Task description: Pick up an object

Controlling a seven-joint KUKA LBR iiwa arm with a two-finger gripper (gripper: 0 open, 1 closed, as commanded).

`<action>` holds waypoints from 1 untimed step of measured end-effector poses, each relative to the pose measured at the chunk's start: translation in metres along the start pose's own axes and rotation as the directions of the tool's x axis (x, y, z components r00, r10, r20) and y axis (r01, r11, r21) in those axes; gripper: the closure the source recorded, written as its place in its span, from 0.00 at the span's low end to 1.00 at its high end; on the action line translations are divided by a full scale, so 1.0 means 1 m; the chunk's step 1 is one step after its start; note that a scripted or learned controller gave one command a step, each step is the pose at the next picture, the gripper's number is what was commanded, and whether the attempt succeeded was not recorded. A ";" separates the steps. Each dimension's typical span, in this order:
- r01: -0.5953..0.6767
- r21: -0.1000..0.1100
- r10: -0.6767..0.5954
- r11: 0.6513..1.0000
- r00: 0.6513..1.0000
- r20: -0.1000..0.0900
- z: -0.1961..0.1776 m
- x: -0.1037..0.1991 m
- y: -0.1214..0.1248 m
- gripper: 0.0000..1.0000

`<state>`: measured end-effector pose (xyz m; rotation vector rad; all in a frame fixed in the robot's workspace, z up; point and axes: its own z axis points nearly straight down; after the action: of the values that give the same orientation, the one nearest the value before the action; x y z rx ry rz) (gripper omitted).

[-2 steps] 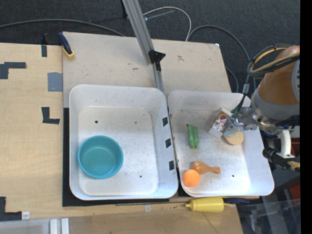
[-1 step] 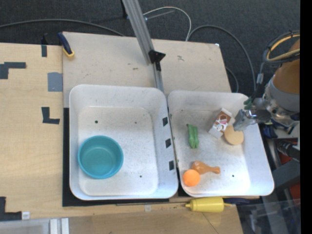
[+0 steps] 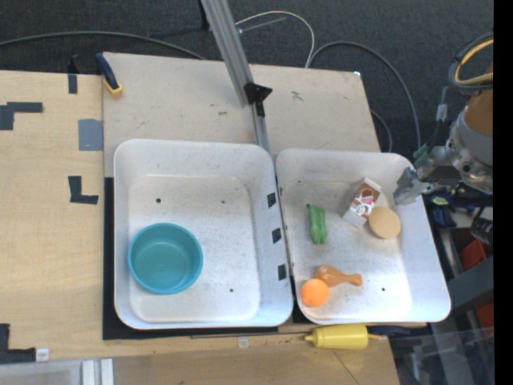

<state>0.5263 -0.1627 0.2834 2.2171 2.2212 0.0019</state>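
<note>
Tan disc [image 3: 385,224], right bin [image 3: 417,295], beside carton [image 3: 363,201]

At the right edge of the frame, the robot arm [image 3: 479,135] is cut off, so just its wrist and part of its grey body show. Its gripper [image 3: 407,184] sits at the upper right rim of the right bin [image 3: 417,295] and looks small and blurred. The print on the small carton [image 3: 363,201] is too small to read. The metal pole [image 3: 231,42] runs out of the top edge. A yellow bottle [image 3: 341,337] partly hides that bin's lower rim.
</note>
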 end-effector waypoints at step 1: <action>0.003 0.005 -0.003 1.000 1.000 -0.002 0.011 0.042 0.011 1.00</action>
<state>0.5375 -0.1210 0.2720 2.2173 2.2281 -0.0018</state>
